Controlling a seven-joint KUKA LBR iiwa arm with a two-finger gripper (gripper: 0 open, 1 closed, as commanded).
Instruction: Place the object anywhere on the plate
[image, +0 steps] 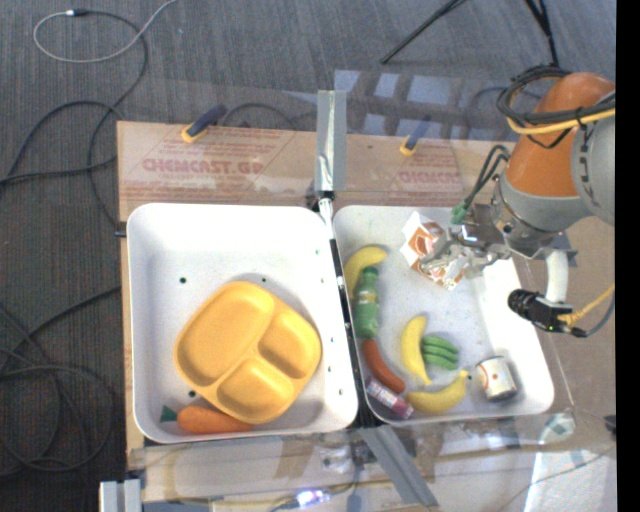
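The grey arm with its orange band comes in over the right white bin (520, 395), and its two-finger gripper (462, 250) sits at that bin's far side, just above a crumpled white-and-orange snack packet (428, 247). The metal parts blur into the packet there, so whether the jaws are spread or pressed together I cannot tell, nor whether anything is pinched.

The yellow three-compartment plastic plate (248, 349) lies in the left white bin (160, 240), tilted toward that bin's near corner. An orange carrot (208, 421) rests just beside the plate's near edge, touching it.

In the right bin, against the wall nearest the plate, lie a yellow banana (362, 262), a green bottle (367, 303) and a red sausage (383, 367). Further from the plate sit a second small banana (413, 346), a green bean pod (440, 352), a third banana (437, 395) and a small silver can (496, 376)
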